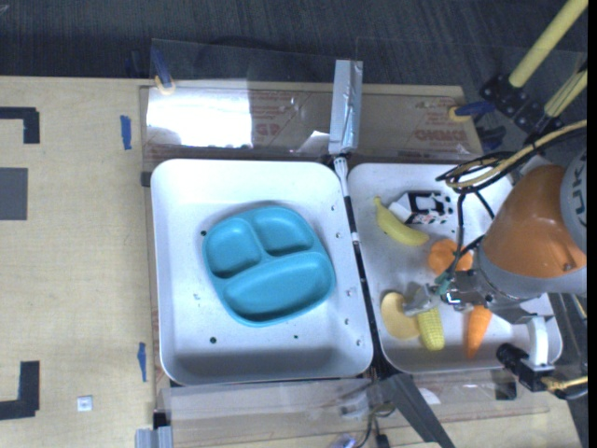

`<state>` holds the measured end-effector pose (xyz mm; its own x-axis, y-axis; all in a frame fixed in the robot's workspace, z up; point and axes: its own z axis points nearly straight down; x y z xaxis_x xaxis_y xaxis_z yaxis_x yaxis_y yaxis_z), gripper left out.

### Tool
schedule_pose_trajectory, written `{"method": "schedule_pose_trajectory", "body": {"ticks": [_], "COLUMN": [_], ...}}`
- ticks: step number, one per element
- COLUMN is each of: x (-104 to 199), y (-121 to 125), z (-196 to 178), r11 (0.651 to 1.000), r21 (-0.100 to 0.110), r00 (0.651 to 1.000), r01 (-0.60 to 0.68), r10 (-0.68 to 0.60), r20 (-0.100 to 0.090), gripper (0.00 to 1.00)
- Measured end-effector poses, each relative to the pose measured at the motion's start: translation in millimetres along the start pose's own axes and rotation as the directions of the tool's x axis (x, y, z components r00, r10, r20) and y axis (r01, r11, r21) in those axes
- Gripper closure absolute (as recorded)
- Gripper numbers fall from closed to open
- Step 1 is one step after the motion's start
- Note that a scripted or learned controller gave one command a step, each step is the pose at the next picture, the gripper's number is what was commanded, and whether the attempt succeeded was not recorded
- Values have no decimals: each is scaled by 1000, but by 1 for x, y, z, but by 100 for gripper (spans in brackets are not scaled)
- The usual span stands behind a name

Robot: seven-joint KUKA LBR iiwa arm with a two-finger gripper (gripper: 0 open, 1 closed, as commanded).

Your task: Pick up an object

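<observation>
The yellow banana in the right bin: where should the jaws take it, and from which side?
Probably at the middle of the curved yellow banana, coming straight down, with the jaws closing across its narrow width. It lies flat and slanted on the right white bin, apart from the orange piece beside its lower end, so its long sides look free.

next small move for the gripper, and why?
Probably a short descent, then closing. The gripper hangs low in the right bin, just above the corn cob and the pale yellow slice. No object shows between its fingers, so nothing is picked yet.
</observation>
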<state>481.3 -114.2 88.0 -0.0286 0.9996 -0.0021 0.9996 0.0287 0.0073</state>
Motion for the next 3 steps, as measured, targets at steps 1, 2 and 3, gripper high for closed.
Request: {"method": "schedule_pose_trajectory", "body": {"ticks": [1,2,3], "x": [0,93,92], "y": [2,39,1], "z": [-10,-140,-95], "r11": [1000,1000,993], "r21": [-5,3,12], "r00": [1000,1000,994], "r01": [-1,-10,-113], "r10": [1,10,113], "r20": [2,-4,-2], "gripper": [100,100,100]}}
